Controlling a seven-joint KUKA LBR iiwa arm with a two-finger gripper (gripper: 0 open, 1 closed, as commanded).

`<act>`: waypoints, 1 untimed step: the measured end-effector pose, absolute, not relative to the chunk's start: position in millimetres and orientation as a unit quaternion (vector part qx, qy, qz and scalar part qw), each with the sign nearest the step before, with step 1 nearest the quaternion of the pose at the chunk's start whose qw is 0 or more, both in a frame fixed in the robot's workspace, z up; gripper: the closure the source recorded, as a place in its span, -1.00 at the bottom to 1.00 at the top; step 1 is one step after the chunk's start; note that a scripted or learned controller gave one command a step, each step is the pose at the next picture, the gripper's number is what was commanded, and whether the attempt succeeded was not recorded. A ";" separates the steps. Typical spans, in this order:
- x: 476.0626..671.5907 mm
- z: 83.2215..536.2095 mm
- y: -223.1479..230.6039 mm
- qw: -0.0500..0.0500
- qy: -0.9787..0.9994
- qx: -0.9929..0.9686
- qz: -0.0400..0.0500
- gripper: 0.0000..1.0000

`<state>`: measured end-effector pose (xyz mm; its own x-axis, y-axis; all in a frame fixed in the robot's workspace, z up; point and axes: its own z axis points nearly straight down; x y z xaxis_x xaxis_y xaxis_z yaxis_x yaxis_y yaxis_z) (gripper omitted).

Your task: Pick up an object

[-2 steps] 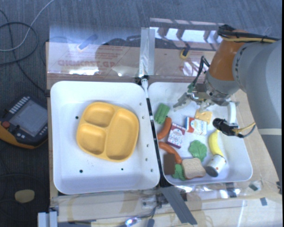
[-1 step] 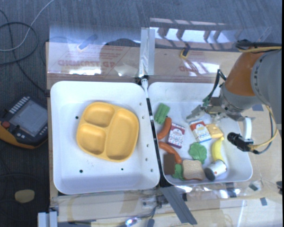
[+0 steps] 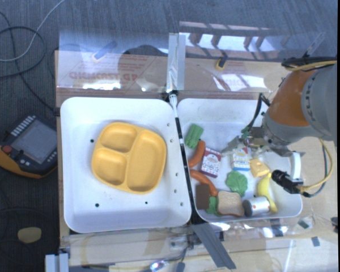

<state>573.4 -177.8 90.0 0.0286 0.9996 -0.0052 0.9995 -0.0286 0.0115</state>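
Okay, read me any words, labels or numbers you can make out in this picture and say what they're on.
Nothing reads clearly.
Red carton: label print too small.
White and blue carton: print blurred.
Clear panel behind left bin: faint red lettering, illegible.
Handheld pendant on floor: screen unreadable.

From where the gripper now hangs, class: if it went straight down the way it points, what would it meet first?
Probably the small white carton just below the gripper in the right bin, though depth is unclear from above.

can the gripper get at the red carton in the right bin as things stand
Probably yes. The red carton lies face up with nothing over it, and the gripper hangs just to its right above the same bin; a carrot crowds its left side.
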 end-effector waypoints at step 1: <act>574.5 99.5 -176.7 0.006 0.697 0.717 0.003 1.00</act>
